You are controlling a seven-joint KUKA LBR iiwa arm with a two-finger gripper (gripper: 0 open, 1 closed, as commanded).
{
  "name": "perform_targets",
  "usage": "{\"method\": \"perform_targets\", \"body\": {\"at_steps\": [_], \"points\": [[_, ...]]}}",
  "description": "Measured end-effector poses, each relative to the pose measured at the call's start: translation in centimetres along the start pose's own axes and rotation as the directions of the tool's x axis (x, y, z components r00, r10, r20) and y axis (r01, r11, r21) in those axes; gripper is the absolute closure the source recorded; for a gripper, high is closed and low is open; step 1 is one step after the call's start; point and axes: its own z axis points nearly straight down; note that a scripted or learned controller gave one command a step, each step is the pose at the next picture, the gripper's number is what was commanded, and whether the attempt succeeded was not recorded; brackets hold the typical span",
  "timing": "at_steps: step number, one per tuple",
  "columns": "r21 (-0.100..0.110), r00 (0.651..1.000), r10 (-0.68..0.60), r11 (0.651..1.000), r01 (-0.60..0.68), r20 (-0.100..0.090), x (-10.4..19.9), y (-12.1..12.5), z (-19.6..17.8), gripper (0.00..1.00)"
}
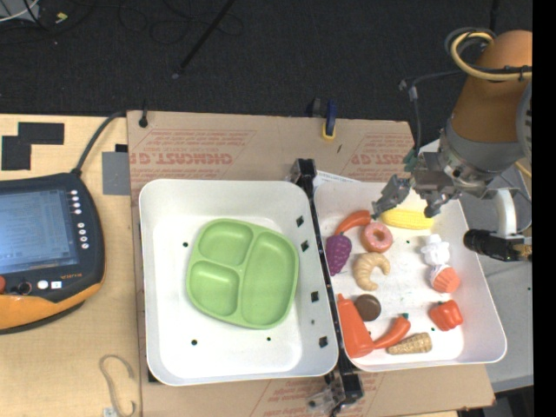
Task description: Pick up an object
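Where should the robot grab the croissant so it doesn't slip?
Probably across the croissant's thick middle, coming straight down from above. It lies flat in the right bin, curved like a crescent, its thin ends tapering. The pink donut sits close above it, so the fingers should close left-to-right.

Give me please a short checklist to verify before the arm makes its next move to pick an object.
1. Gripper is above the right bin: ok.
2. Fingers are spread: ok.
3. Yellow banana lies just under the gripper: ok.
4. Something is held between the fingers: not ok, they are bare.
5. Pink donut lies apart from the banana: cannot tell, they are very close.
6. Green plate is away, in the left bin: ok.
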Motion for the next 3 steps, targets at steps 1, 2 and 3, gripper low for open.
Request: {"method": "perform_targets", "body": {"at_steps": [1,2,3], "points": [[-0.011,1.0,-0.002,1.0,0.002,0.001,0.0,0.2,-0.7,0.0],[-0.006,1.0,0.0,1.0,0.0,0.0,0.6,-0.4,4.0,0.0],[-0.004,1.0,-0.001,1.0,0.001,0.0,0.8,-1.0,10.3,0.0]]}}
